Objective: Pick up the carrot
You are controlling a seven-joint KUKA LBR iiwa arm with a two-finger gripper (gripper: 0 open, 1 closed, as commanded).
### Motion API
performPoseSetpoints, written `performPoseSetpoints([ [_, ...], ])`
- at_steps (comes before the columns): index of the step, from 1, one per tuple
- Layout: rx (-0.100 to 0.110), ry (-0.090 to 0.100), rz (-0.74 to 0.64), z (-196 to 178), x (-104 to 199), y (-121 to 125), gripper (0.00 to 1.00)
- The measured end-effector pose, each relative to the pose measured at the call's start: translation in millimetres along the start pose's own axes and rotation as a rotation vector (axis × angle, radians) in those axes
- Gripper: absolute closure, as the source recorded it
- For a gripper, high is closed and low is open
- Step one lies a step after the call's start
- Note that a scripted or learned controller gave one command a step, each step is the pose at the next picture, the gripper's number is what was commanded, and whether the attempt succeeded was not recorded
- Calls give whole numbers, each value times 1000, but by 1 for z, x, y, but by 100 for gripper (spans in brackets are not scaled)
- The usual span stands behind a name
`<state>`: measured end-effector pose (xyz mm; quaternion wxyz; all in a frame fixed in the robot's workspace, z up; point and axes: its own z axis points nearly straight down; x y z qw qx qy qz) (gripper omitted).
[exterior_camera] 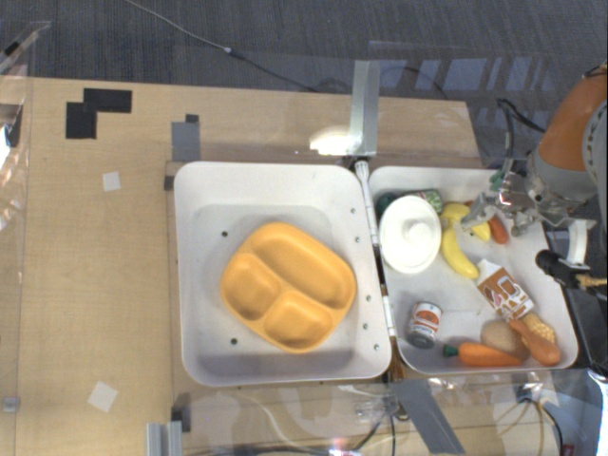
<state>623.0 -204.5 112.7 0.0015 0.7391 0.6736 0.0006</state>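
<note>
Carrot lying flat in the right bin, near its lower edge, lower right of the frame. Long axis close to horizontal in the picture, sloping slightly down to the right; green stalk end pointing left, orange body running right. Just beside it on the right, a brown potato-like lump and a corn cob, the cob slanting down to the right toward the bin's lower right corner. Just left of the stalk end, a small can with a red label, tilted. Above the lump and cob, a white and orange packet, lying at a slant. Higher up, a banana curving from top to bottom, and left of it a white round cup or bowl, with a dark green item partly hidden behind its upper edge.

Left bin, in the middle of the frame, holding a yellow divided plate with three compartments, set at an angle.

Gripper at the upper right of the right bin, well apart from the carrot, with a small orange-red item just below it. Fingers too cluttered to read as spread or closed; cannot tell, nor whether touching that item.
</note>
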Motion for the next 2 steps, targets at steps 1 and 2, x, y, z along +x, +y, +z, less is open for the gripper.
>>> performPoseSetpoints([
  [1,-2,-1,0,-1,0,1,0],
  [2,2,-1,409,9,14,23,0],
])
